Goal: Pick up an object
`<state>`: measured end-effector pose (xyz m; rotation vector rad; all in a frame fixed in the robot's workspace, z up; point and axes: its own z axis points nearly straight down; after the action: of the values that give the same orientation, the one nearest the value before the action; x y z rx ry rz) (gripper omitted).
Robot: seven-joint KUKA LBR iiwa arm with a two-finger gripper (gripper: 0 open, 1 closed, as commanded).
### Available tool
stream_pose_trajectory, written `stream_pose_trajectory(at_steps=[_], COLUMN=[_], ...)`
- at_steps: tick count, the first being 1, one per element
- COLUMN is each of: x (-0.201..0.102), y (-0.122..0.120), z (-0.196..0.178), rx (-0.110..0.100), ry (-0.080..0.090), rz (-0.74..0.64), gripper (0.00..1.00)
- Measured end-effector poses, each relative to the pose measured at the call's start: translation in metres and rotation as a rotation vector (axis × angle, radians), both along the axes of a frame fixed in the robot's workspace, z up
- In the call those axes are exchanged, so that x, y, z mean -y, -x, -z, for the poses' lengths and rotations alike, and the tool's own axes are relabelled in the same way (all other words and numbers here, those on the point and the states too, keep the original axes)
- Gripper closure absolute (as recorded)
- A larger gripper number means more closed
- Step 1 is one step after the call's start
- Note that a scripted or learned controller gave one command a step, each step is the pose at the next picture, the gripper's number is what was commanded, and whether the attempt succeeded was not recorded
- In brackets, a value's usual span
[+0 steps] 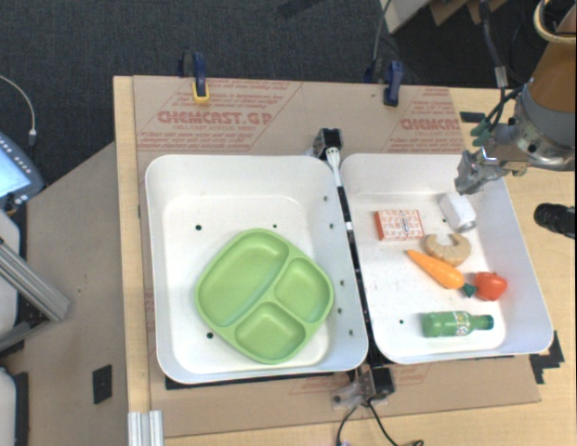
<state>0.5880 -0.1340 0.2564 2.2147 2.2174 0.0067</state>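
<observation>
The right bin (520, 249) holds several objects. A small red-patterned box (399, 224) lies near its left side, and a white cylinder (457, 212) lies to the right of the box. Below them are a beige ring-shaped piece (448, 246), an orange carrot (437, 269), a red tomato-like piece (491, 287) and a green bottle (455, 323) lying on its side. My gripper (472, 173) hangs over the bin's upper right part, just above the white cylinder in the view. I see nothing held in it.
The left bin (177, 193) holds a green divided plate (263, 295). A black clip (327, 143) sits where the two bins meet at the back. Two blue clamps (200, 72) (392, 82) pin the cardboard sheet at the bench's far edge.
</observation>
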Motion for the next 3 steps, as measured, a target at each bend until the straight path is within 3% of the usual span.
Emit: stream_pose_trajectory(at_steps=[1,3], x=[0.000,-0.095], y=[-0.001,0.006], z=[-0.006,0.015], rx=[-0.005,-0.011], ry=[-0.001,-0.004], rz=[0.001,-0.004], gripper=[1.00,1.00])
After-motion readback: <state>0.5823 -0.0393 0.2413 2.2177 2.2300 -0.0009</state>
